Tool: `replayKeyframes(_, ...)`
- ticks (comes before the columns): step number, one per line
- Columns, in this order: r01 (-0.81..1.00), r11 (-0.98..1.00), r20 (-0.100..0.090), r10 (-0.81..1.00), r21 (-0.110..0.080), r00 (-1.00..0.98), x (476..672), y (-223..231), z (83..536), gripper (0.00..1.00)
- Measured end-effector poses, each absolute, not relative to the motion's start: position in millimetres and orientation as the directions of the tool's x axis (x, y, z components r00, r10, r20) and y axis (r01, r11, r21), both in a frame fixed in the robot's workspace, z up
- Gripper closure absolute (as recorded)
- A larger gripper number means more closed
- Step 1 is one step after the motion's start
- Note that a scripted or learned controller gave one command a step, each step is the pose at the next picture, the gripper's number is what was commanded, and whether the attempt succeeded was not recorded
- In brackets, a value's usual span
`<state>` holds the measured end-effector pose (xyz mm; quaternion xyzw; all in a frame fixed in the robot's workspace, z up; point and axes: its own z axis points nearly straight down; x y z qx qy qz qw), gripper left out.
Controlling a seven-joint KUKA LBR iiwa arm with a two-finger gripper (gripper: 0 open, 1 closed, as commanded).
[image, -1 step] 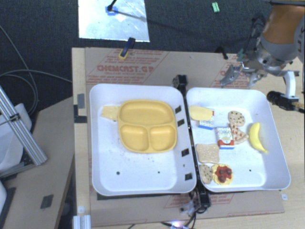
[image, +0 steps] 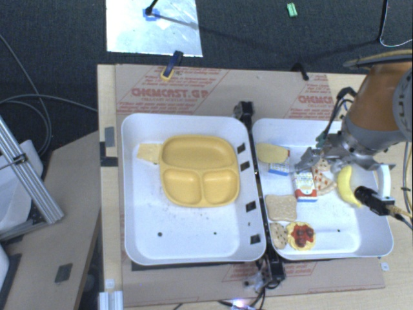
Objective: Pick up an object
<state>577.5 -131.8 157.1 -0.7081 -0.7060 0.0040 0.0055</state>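
A small red-and-white carton lies flat in the right bin, between a cracker and a banana

Bright, even overhead light | glare on silver sheet beyond worktop's far edge | white bins near blown out | soft shadows | slightly grainy, mild softness throughout

We're looking at smooth, slightly glossy white plastic bins, a matt yellow plastic divided tray, brown cardboard with red print underneath, and a shiny, crinkly foil-looking sheet on dark, rough carpet.
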Motion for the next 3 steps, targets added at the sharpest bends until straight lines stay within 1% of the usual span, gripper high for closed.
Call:
replayKeyframes(1, 1.000, 0.002, 0.002, 1.000, -0.004, -0.002, 555.3, -113.9, 81.4, 0.00)
replayKeyframes(2, 1.000, 0.001, -0.001, 1.000, 0.004, -0.001, 558.0, -115.6, 95.8, 1.00)
replayKeyframes(3, 1.000, 0.012, 0.002, 1.000, 0.013, -0.013, 602.1, -40.8, 190.8, 1.00)
